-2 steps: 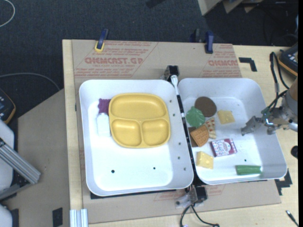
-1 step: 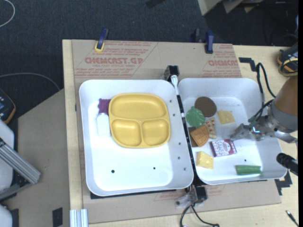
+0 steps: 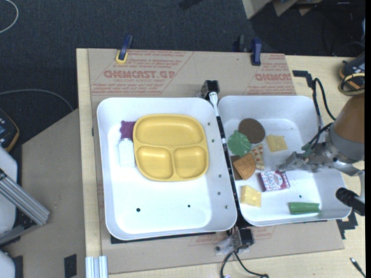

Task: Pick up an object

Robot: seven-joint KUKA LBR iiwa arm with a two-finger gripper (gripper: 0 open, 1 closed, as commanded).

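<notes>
We are seeing one yellow three-compartment plastic tray (image 3: 171,146) lying in the left bin (image 3: 110,172); our gripper (image 3: 288,162) is hovering, its state unclear.

The arm (image 3: 351,133) shows as a thick, rounded body, smooth-skinned, with an orange-tan band on its upper part and a pale grey section just below that band. Behind the gripper (image 3: 288,161) sits a cluster of grey metal parts (image 3: 322,154), angular and darker than the arm's shell, with short struts and small fittings too small to make out singly. The gripper itself is a slim grey piece tapering to a narrow tip. A thin black cable (image 3: 317,100) rises in a curve above the gripper, running from a small black bracket down toward the wrist. Below and behind the gripper a black cylindrical piece (image 3: 349,199) juts out from under the arm.
</notes>
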